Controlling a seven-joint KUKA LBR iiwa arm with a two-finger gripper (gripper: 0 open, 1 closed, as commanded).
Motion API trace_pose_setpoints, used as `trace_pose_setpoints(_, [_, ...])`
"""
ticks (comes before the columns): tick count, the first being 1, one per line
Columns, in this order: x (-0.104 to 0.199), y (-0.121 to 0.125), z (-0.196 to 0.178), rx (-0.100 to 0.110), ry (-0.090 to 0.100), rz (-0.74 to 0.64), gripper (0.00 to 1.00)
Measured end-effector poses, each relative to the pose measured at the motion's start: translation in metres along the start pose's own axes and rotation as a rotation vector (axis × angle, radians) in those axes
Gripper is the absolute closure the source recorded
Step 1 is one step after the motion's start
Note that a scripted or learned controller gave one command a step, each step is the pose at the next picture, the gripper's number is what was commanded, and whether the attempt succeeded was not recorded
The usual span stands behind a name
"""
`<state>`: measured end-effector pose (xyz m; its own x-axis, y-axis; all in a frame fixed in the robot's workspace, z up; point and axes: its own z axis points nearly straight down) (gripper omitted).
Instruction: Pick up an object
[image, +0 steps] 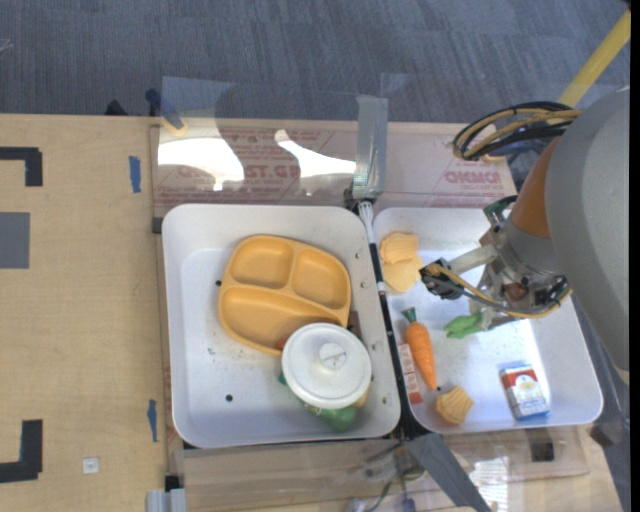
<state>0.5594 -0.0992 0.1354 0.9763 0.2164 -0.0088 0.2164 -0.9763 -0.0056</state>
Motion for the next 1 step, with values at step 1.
trace_pose_setpoints(1, [0.0002,-0.0008,-0.0095,0.002,-0.002,-0.004,1.0])
